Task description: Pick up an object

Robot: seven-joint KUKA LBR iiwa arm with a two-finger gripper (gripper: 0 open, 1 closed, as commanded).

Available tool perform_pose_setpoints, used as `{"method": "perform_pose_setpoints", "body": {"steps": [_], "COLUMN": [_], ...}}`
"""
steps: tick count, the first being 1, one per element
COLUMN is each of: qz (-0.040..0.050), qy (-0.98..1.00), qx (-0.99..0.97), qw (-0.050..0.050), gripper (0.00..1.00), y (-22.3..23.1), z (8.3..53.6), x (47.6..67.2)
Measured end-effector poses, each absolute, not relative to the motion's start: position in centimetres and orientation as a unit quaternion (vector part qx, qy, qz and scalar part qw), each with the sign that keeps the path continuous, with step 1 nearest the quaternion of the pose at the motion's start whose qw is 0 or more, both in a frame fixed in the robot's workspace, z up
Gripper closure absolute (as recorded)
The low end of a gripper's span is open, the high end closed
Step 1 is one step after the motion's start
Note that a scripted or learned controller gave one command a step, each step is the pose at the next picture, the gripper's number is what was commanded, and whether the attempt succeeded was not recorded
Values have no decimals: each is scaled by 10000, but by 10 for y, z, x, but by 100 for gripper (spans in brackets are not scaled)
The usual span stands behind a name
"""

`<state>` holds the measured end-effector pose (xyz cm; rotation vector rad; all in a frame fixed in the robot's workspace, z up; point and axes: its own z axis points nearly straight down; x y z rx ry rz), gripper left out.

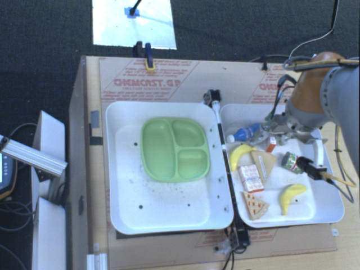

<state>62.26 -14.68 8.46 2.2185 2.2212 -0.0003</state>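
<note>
A green divided plate lies in the left bin, left of centre frame. In the right bin sit a blue-capped bottle, two bananas, a wrapped snack, a waffle slice and a small can. The gripper hangs at the bin's upper part beside the bottle; how it is set cannot be told. Judging by this, the approach is under way; next it must descend onto one piece.

Jaws hidden under the arm's wrist
</note>
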Motion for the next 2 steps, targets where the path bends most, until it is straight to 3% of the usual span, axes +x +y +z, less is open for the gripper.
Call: {"method": "perform_pose_setpoints", "body": {"steps": [1,2], "qz": [10,18], "qy": [7082,7088], "qx": [7060,7054], "qw": [21,17], "gripper": [100,100], "y": [-146,-82], "z": [96,176], "x": [624,618]}}
